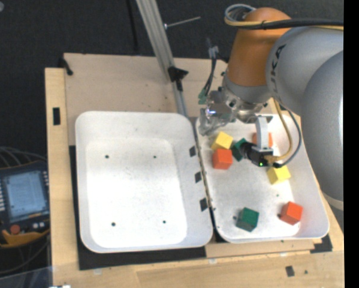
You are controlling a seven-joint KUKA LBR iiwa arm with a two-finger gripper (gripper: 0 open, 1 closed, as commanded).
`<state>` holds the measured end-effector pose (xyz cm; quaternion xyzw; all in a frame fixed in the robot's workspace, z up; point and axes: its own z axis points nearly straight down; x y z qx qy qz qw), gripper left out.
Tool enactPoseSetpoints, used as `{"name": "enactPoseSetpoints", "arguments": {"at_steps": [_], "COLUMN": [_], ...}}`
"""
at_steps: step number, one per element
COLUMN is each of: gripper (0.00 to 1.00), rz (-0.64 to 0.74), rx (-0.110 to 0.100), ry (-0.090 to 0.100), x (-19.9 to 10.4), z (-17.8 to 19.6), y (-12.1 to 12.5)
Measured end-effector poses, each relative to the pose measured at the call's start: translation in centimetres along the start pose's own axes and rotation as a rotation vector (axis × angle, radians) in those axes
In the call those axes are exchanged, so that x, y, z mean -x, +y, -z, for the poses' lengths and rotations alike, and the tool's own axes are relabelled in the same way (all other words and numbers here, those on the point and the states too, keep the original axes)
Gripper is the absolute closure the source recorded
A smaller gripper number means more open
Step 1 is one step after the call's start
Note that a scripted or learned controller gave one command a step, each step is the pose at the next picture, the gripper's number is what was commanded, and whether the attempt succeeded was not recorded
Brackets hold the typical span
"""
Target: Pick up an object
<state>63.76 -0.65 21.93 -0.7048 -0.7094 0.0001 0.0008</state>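
The right bin holds several small blocks. A yellow block and an orange block lie near its upper left. Another yellow block sits right of centre. A green block and an orange block rest near the front. A dark green piece lies beside the yellow and orange pair. My gripper hangs over the bin's far left corner, just above the upper yellow block. Nothing shows between its fingers.
The left bin is a bare white tray. A metal pole slants up from the divide between the bins. A handheld control pendant lies off the bench at the left. The arm's grey body covers the right bin's far right side.
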Motion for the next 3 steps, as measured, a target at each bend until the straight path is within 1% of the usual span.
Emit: {"name": "enactPoseSetpoints", "arguments": {"at_steps": [1,2,3], "gripper": [1.00,1.00,0.00], "rz": [0.000,0.001,-0.005], "rx": [0.000,-0.002,-0.002], "ry": [0.001,0.001,0.000], "x": [-3.9,-9.2,-8.9], "z": [0.8,0.7,0.7], "y": [-1.3,-2.2,-2.2]}}
